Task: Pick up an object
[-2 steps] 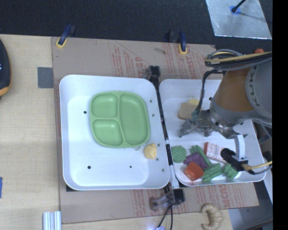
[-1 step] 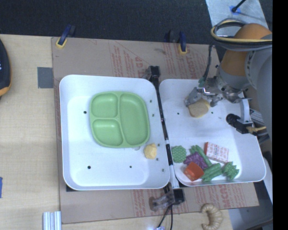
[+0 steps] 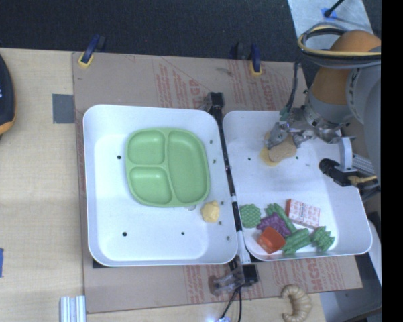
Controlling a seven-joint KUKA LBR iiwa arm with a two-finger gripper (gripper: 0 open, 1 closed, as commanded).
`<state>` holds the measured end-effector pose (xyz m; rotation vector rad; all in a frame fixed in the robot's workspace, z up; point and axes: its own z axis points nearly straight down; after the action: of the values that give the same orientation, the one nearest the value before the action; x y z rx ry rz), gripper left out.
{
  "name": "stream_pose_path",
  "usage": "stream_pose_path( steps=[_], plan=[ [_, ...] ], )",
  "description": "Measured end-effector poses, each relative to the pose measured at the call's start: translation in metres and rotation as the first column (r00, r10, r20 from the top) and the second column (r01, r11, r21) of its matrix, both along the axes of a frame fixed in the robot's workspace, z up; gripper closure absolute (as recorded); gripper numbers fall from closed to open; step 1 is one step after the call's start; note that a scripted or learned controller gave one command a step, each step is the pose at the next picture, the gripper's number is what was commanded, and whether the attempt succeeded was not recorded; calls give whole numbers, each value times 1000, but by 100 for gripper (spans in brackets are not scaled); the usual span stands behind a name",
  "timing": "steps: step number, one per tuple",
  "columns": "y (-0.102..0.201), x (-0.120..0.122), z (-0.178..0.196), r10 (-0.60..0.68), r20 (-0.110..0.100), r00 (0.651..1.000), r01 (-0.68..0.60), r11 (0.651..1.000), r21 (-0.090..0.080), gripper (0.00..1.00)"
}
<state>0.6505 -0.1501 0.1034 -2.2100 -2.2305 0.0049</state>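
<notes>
Camera view: the bench seen from above at a slant; two white bins side by side on brown cardboard, with the arm coming in from the right
Arm: the grey arm with its orange band hangs over the far right corner of the right bin
Gripper: the gripper is low in the far part of the right bin, right over a tan lump
Jaws: clenched on the tan object; the metal fingers sit at either side of its top end, so it looks held
Tan object: the tan object is pale and bread-coloured; it lies in the far half of the right bin, well apart from the pile at the near edge
Pile: green broccoli piece, purple piece, red piece, green pods and a red-and-white packet crowd the near end of the right bin, touching one another
Left bin: the left bin holds a green divided plate; a small yellow object rests just beside the plate's near right corner
Outside the bins: a tan curled object lies on the cardboard near the front edge
</notes>
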Motion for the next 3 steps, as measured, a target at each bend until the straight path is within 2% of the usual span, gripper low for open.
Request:
stream_pose_path(
  steps=[1,2,3],
  plan=[
    [0,0,0,2,-1,1000,-2,1000,0,0],
    [-4,7,-10,-2,5,1000,2,1000,-1,0],
    [-12,-167,-9,-10,1,1000,10,1000,0,0]
  ],
)
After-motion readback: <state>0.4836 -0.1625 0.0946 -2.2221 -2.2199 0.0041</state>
